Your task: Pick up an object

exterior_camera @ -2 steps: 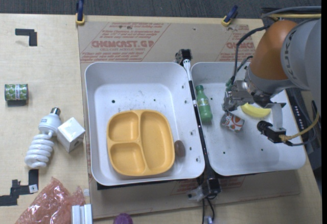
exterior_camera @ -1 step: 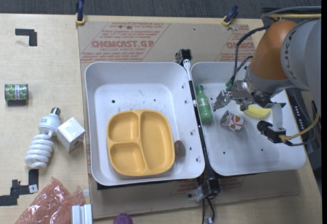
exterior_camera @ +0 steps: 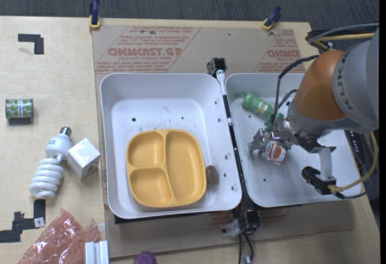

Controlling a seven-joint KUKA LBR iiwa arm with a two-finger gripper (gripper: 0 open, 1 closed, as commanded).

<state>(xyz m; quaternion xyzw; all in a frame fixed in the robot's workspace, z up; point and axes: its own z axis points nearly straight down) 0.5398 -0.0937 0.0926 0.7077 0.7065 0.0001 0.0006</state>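
My gripper [exterior_camera: 267, 140] is low in the right bin [exterior_camera: 338, 193], near its left middle. Directly under and just right of it lies a small red and white object [exterior_camera: 275, 154], partly covered by the gripper's metal parts. A green bottle [exterior_camera: 257, 104] lies tilted in the same bin, up and to the left of the gripper. In the left bin [exterior_camera: 114, 136] a yellow divided plate [exterior_camera: 166, 167] lies flat, and a small brown object [exterior_camera: 211, 175] rests against its right edge.
The arm's grey body with its orange band [exterior_camera: 322, 94] hangs over the right bin's upper right. On the bench to the left are a spiral light bulb [exterior_camera: 49, 163], a white cube [exterior_camera: 84, 158], a green can [exterior_camera: 18, 109] and a pink mesh bag [exterior_camera: 57, 238].
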